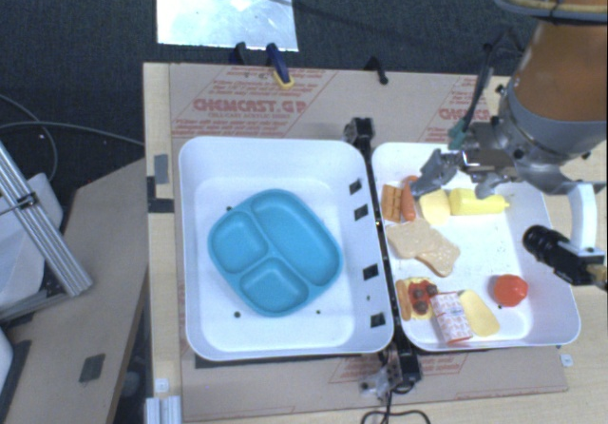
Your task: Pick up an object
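My gripper point(463, 179) hangs over the back of the right bin point(551, 327), open, with its two grey fingers spread and nothing between them. Just below it lie a yellow block point(480, 204) and a pale yellow slice point(435, 208). To their left is an orange hot dog point(398, 202). A slice of bread point(424, 247) lies in the bin's middle and a red tomato point(510, 290) at the right. Along the front edge lie a red-and-white carton point(451, 317), a yellow piece point(482, 315) and a small food item with red bits point(415, 297).
The left bin point(204, 175) holds a blue divided plate point(274, 251). A black divider with clips point(372, 222) runs between the two bins. The arm's grey and orange body point(565, 61) looms over the right bin's far right corner.
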Controlling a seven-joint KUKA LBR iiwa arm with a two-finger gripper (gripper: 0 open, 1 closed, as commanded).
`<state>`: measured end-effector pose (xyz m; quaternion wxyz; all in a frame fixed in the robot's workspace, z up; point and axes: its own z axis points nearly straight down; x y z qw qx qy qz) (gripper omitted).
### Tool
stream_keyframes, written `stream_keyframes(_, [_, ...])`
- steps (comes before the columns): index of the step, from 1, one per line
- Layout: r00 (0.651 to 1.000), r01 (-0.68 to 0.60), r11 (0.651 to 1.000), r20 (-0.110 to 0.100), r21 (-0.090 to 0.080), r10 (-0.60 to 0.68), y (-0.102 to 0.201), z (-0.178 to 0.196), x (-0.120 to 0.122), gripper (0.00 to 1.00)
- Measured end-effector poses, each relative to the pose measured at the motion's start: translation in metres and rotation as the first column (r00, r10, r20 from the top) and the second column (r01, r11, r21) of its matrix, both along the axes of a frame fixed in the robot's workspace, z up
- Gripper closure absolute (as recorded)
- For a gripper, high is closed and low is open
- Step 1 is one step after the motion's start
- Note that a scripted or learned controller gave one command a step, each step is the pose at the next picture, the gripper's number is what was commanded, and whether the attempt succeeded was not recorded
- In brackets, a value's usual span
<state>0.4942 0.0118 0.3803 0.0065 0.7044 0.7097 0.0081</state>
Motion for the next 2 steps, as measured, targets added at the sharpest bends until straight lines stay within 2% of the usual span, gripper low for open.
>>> stream_keyframes(1, [1.0, 0.006, 1.0, -0.022, -0.002, -0.006, 0.003, -0.055, -0.008, 0.0])
stream_keyframes(2, [1.0, -0.005, 1.0, -0.01, 0.002, 0.005, 0.076, 0.031, -0.007, 0.0])
